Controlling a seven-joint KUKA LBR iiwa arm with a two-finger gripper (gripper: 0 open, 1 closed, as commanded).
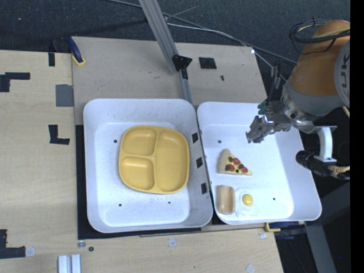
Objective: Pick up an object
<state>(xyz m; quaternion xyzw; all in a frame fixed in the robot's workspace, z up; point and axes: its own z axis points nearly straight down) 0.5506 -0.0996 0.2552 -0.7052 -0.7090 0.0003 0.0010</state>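
Note:
A toy pizza slice [232, 164] lies in the middle of the right bin [284, 175]. Near that bin's front edge sit a tan bread-like piece [225, 199] and a fried egg toy [246, 201] side by side. My gripper [256, 134] hangs over the upper middle of the right bin, up and to the right of the pizza slice. Nothing shows between its dark fingers. The arm with its orange band [318, 56] comes in from the right.
The left bin [102, 152] holds a yellow divided plate [153, 159]. A grey metal pole [162, 27] slants down to the gap between the bins. Cables run across the bench behind the bins.

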